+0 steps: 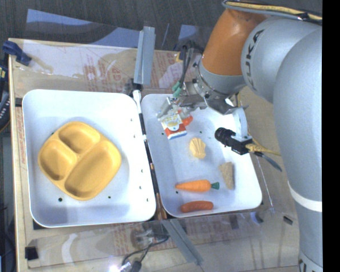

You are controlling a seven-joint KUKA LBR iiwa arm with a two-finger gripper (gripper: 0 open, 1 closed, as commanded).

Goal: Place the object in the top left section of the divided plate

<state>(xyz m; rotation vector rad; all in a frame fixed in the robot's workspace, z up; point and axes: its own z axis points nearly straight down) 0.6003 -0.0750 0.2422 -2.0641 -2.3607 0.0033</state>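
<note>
Gripper (175, 107) over right bin (246, 200) — perhaps touching carton (174, 123)

The grey arm (294, 95) enters from the right and bends down toward the far end of the right bin (246, 194), its bulky link covering that bin's right side. The orange band (232, 38) sits just above the wrist, beyond the bin's far rim. Below it the gripper (175, 107) points down and to the left, hanging over the bin's far left corner, close above the bin floor. Whether its metal fingers are parted or closed cannot be made out.
</note>
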